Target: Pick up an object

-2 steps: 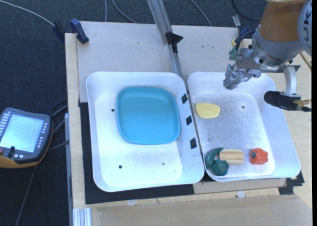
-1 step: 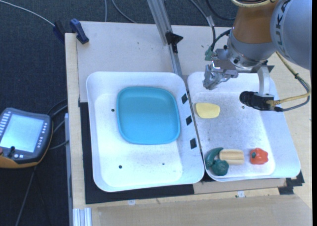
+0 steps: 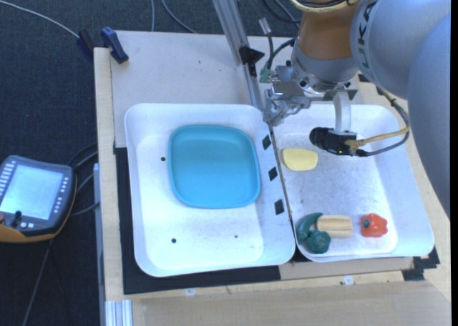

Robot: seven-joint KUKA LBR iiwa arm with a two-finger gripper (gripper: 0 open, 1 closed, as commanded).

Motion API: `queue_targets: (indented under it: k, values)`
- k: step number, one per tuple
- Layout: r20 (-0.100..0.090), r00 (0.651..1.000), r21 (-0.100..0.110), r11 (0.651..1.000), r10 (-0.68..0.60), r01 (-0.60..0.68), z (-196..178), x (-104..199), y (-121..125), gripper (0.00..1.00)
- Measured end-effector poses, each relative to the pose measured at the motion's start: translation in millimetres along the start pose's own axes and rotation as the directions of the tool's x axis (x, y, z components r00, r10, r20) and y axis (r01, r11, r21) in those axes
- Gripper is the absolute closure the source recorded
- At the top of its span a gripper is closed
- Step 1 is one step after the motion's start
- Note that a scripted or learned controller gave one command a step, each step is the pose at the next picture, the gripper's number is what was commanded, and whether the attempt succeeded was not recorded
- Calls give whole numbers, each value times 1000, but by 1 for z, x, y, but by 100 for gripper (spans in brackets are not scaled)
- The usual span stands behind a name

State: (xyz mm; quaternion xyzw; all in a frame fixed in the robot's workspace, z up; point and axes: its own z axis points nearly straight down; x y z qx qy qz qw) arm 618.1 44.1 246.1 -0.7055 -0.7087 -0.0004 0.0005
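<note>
In the right bin [image 3: 401,174] a pale yellow, rounded piece [image 3: 300,159] lies near the left wall. At the bin's front edge lie a dark green item [image 3: 312,231], a tan cylinder [image 3: 335,226] and a red pepper-like toy [image 3: 373,225], side by side. My gripper [image 3: 275,114] hangs at the back left corner of the right bin, just above the wall between the bins. It is behind and a little left of the yellow piece. I see nothing held in it.
A blue square plate [image 3: 214,166] lies in the left bin [image 3: 147,196]. A slanted metal pole [image 3: 232,24] stands behind the bins, close to the gripper. A handheld control pad [image 3: 32,196] lies off the bench at the left.
</note>
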Motion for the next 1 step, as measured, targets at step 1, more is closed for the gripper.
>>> queue_targets:
  k: [1]
  values:
    - [0, 1000, 0, 1000, 0, 0, 11, 51, 8, 100]
